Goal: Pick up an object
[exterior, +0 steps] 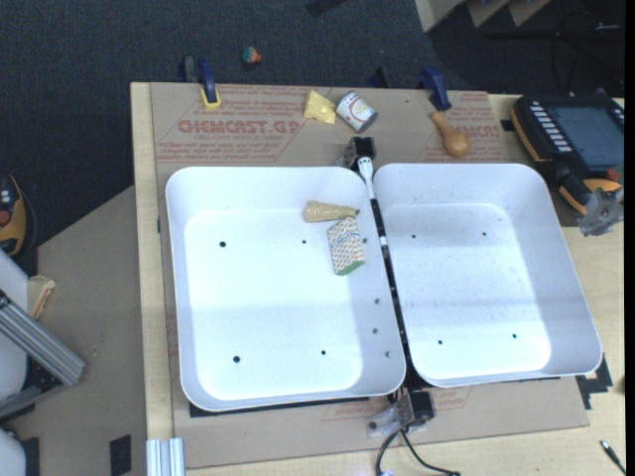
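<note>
Camera view.

Item 1: patterned packet (345, 245), small, flat, roughly oblong, white with a fine green and reddish print. Lying in the left bin (198, 296), near its far right corner, tilted slightly, close to the right wall.

Item 2: tan piece (329, 211), elongated, blunt at one end and tapering at the other. Lying crosswise in the same bin, just beyond the packet and touching or nearly touching its upper edge; cannot tell which.

Right bin (556, 296): shallow, white, speckled, side by side with the left one, rims meeting along a dark seam.

Claw state: cannot tell.

Surface: brown printed board (248, 127) under both bins, on a pale bench. Along the board's far edge: yellow wedge (319, 108), small pale canister (356, 111) just beside it, brown rounded piece (451, 134) toward the far right corner, and blue clamps (207, 80) at the far left and far right. Small black fitting (363, 152) at the far end of the seam.

Room: dark carpet (99, 28) beyond the bench, with a small coloured object (252, 56) on it. Orange-edged handheld screen (580, 132) at the bench's right. Cables (407, 415) at the near edge.
</note>
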Available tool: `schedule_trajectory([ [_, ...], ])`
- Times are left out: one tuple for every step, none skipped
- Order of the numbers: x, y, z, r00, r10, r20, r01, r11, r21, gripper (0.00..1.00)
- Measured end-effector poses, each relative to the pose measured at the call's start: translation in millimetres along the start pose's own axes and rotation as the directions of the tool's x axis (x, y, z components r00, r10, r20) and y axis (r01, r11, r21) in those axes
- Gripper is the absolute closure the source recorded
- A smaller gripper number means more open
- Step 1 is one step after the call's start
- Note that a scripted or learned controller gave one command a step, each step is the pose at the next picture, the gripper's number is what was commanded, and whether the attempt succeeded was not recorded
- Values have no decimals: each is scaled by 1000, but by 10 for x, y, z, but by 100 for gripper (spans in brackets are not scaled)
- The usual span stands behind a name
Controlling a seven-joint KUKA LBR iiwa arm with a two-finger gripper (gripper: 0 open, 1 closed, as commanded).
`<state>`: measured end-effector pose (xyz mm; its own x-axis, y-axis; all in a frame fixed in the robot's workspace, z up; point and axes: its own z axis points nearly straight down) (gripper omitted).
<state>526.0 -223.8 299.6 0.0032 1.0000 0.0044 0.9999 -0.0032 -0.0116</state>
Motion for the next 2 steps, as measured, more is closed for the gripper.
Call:
schedule_trajectory([
  [263, 107, -2469, 1000, -7, 13, 7, 999, -34, 100],
  [256, 104, -2360, 1000, -4, 6, 4, 1000, -13, 0],
])
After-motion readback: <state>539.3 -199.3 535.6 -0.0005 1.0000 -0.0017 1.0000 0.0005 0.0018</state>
